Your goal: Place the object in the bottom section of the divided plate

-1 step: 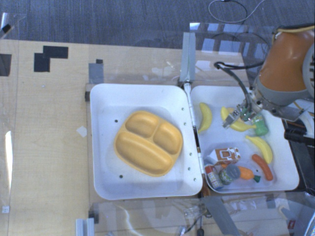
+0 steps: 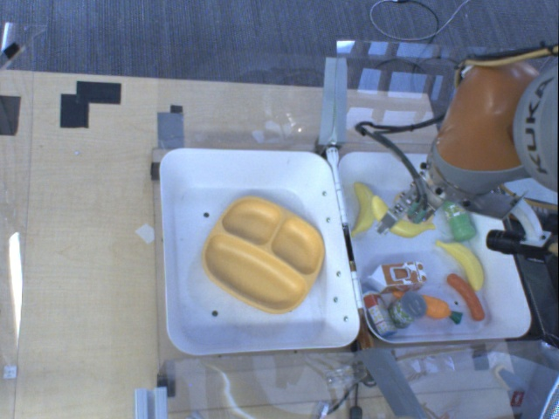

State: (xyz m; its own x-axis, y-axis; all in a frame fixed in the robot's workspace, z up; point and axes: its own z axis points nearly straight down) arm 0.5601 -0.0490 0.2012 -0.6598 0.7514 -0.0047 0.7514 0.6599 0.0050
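A yellow divided plate (image 2: 262, 253) lies in the left bin (image 2: 188, 321), with two small sections at its upper side and one long section along its lower left. No object rests on the plate. My gripper (image 2: 404, 210) hangs low in the right bin (image 2: 515, 321), just above a yellow banana-shaped toy (image 2: 414, 230). A second yellow banana (image 2: 362, 206) lies to its left, near the bin's wall. I see nothing held in the gripper.
The right bin also holds a green bottle (image 2: 457, 222), a third banana (image 2: 465, 263), a red sausage (image 2: 466, 296), a carrot (image 2: 434, 306), a can (image 2: 385, 313) and a white-and-orange carton (image 2: 401, 275). A metal divider (image 2: 333, 112) runs between the bins.
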